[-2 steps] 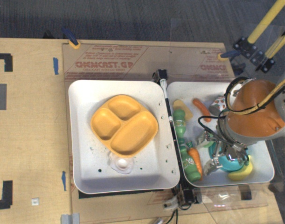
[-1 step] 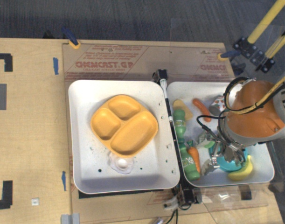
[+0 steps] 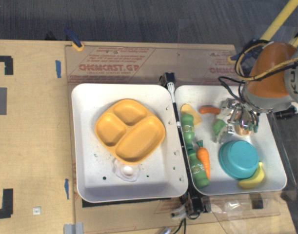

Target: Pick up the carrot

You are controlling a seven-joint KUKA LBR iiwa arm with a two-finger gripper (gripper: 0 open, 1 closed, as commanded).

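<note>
**A:** What sits in the two shallow white plastic bins?

**B:** The left white bin (image 3: 85, 145) holds a yellow-orange divided plate (image 3: 130, 129) with three rounded compartments, smooth and matte, lying flat near the middle. Just below it, touching its lower edge, is a small white fried-egg toy (image 3: 126, 171) with a pale yolk.

**A:** And the right white bin (image 3: 278, 165)?

**B:** More crowded. The small orange carrot with a green leafy top (image 3: 203, 160) lies by the left wall, in the lower half, pointing roughly along that wall. It rests against a long green vegetable-shaped piece (image 3: 189, 130) that runs down the same wall; I cannot tell exactly what that piece is. A pale yellow wedge (image 3: 188, 109) lies at its upper end. Further right is a round teal plastic bowl (image 3: 238, 158), glossy and upright, with a yellow banana (image 3: 253, 177) curving against its lower right rim. Near the top lie a short orange-red sausage-like piece (image 3: 209, 110) and a small green chunk (image 3: 218, 126).

**A:** Where is the metal two-finger gripper (image 3: 240, 120)?

**B:** Over the upper right of that bin, just above the bowl, well apart from the carrot. Its shiny parts are cluttered; I cannot tell how wide it stands or whether it has hold of anything.
</note>
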